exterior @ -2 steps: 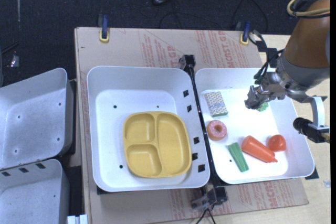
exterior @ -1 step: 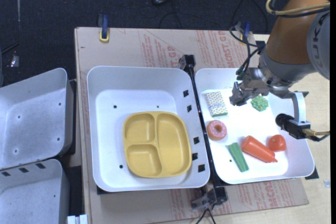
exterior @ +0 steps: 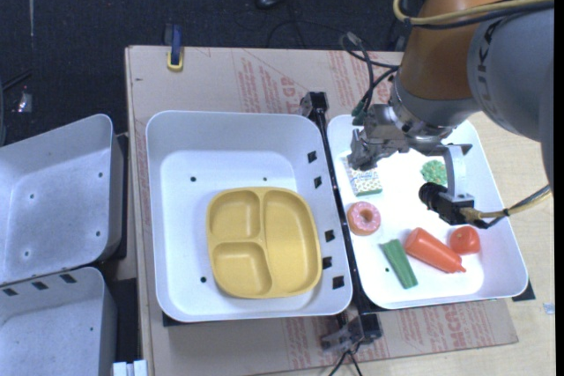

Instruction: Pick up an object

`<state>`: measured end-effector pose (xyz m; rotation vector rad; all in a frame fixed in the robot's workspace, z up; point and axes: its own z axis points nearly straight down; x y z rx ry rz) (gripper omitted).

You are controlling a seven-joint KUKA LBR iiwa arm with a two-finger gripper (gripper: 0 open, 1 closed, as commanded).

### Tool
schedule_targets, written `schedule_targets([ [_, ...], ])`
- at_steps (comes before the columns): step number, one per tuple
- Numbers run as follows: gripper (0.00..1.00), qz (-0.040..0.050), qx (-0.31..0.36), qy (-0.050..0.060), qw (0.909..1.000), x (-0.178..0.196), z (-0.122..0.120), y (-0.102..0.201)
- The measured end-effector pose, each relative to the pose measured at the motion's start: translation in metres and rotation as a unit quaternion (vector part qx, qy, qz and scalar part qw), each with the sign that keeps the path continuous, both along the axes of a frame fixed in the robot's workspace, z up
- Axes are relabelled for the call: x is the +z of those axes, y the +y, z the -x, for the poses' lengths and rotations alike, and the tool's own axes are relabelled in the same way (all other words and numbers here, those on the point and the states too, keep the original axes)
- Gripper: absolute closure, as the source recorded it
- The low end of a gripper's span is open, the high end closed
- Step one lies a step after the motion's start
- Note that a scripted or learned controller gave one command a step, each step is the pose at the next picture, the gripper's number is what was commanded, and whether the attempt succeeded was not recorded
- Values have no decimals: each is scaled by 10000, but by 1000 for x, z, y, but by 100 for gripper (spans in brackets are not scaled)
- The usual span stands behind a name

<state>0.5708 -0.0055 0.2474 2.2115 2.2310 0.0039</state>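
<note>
We see the gripper [exterior: 363, 156] hanging just above the small patterned card [exterior: 364, 181] in the right bin [exterior: 502, 277], the card directly below-front; finger spread we cannot tell.

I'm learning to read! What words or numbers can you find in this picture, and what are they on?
Red printing on the brown board under the bins: upside down and too blurred to read.
More red printing on the board's front edge: too blurred to read.
Small patterned card in the right bin: any print is too small to read.
</note>
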Motion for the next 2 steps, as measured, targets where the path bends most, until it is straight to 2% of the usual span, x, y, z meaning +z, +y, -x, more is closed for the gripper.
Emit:
schedule_targets([
  [2, 100, -1, -2, -1, 10000, 8, -19, 102],
])
